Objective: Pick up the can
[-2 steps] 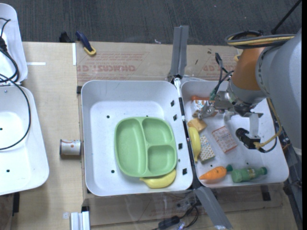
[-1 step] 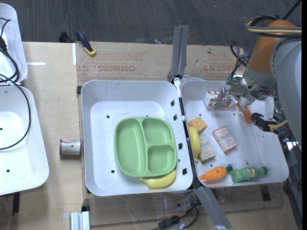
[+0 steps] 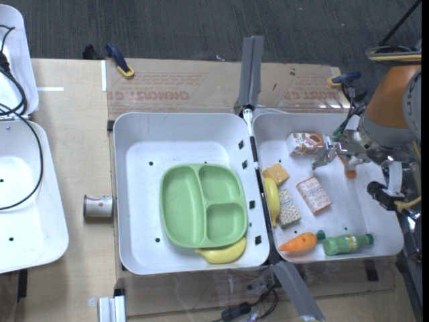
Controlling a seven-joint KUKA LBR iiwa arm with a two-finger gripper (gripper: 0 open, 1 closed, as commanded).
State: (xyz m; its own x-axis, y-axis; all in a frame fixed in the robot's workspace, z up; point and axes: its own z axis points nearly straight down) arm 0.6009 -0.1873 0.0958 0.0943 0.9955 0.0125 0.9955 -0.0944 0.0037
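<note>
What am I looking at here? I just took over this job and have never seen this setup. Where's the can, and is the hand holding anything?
This is one fixed camera above a bench, looking down at a slant. The grey arm with the orange band reaches in from the right; its hand hangs over the right white bin, near a small snack packet. I cannot tell whether it grips anything.

That bin also has a reddish box, a carrot, a green bottle, a checkered packet and a tan block.

The left white bin holds a green divided plate with a banana at its near edge. Another banana lies along the divider.

The can lies on its side on the bench, outside the bins, to their left.
</note>
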